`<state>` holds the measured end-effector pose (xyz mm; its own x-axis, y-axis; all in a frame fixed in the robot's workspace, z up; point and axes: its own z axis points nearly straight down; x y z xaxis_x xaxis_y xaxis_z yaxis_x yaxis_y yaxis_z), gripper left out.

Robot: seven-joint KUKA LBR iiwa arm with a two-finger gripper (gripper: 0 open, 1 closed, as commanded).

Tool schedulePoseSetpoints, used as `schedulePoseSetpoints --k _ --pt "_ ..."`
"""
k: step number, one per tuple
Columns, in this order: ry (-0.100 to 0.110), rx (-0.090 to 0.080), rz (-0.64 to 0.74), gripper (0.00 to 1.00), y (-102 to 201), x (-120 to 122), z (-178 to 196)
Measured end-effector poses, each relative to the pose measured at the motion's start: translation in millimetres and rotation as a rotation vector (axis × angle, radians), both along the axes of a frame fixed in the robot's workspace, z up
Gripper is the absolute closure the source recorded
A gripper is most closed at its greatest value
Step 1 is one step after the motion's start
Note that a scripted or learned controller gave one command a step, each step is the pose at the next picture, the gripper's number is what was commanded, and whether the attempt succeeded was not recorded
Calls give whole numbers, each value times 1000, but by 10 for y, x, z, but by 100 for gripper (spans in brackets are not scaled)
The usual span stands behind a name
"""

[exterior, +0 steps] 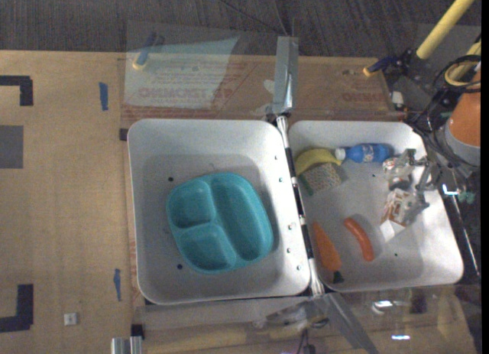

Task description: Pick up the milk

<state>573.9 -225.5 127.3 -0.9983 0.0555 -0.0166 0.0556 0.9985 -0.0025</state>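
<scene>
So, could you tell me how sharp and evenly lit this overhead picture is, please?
Camera view: soft throughout, so small items in the right bin blur together near the gripper; the milk carton is hard to read; light is even, with a faint shadow under the teal tray; glare sits on the clear sheet above the left bin.

Robotics lab: taped cardboard bench (61, 215), two white bins (145, 146), loose cables (229, 1), carpet floor.
</scene>
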Motion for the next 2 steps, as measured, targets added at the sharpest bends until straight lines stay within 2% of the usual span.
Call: schedulePoseSetpoints --k 1,2 --pt "-27 -9 61 0 17 -314 -139" --pt "-3 -2 -200 0 -18 -132 -90"
